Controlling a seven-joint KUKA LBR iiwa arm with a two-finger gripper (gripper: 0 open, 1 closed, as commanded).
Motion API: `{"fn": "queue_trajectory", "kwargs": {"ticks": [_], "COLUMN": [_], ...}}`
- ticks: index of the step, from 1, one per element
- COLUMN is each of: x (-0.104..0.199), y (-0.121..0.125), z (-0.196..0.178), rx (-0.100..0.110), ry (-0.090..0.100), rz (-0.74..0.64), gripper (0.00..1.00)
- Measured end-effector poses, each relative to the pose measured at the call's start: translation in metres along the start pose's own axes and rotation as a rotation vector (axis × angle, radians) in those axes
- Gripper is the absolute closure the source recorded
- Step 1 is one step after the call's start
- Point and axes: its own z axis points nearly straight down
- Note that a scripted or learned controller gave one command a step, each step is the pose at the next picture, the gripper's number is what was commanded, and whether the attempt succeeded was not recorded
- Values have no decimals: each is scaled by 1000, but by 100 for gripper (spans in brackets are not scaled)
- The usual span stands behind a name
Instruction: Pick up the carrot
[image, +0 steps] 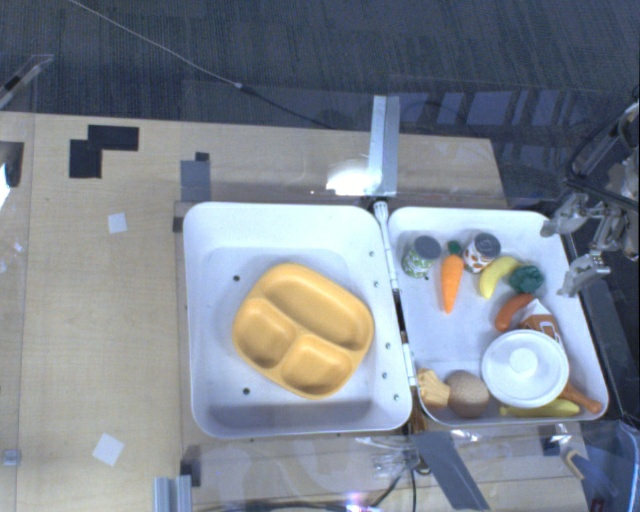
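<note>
Camera view puts the carrot (451, 281) lying lengthwise, green top away, tip toward the white bowl (523, 366), well left of the gripper (592, 240), whose opening I cannot tell

A robotics lab: wooden bench (90, 330) with black marker squares (100, 148), metal brackets (384, 150), loose cable (180, 62).
</note>
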Motion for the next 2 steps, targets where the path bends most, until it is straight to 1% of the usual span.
{"fn": "queue_trajectory", "kwargs": {"ticks": [1,2], "x": [19,21], "y": [47,117], "z": [120,179], "rx": [-4,-2], "ry": [8,-7], "rz": [133,32], "gripper": [0,0]}}
